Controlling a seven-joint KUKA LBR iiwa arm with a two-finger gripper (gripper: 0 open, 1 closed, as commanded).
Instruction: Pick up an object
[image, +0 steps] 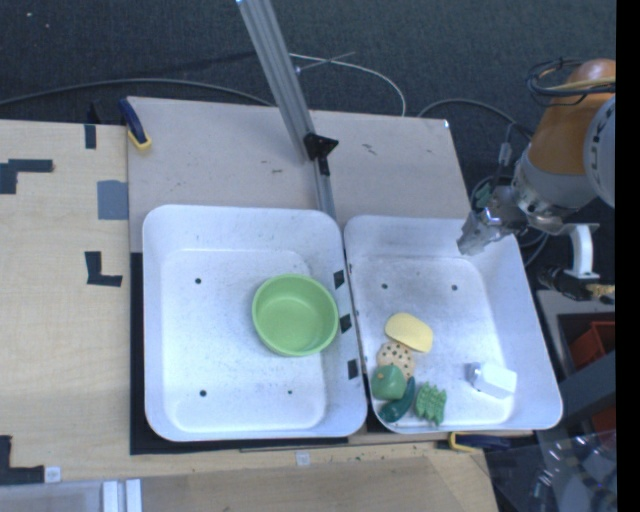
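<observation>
My gripper (472, 240) hangs over the far right corner of the right bin (440, 255), with nothing seen between its fingers. Near that bin's front lie a yellow rounded piece (409, 331), a tan spotted piece (395, 356), a green round toy (389, 382), a dark teal piece (398, 408) and a green leafy piece (431, 402). A small white block (492, 378) rests at the bin's right front. A green bowl (294, 315) sits in the left bin (200, 250).
A slanted metal pole (290, 90) with a black clamp rises behind the two bins. Cables run over the dark floor at the back. A blue and yellow clamp (134, 124) sits on the bench's far left corner.
</observation>
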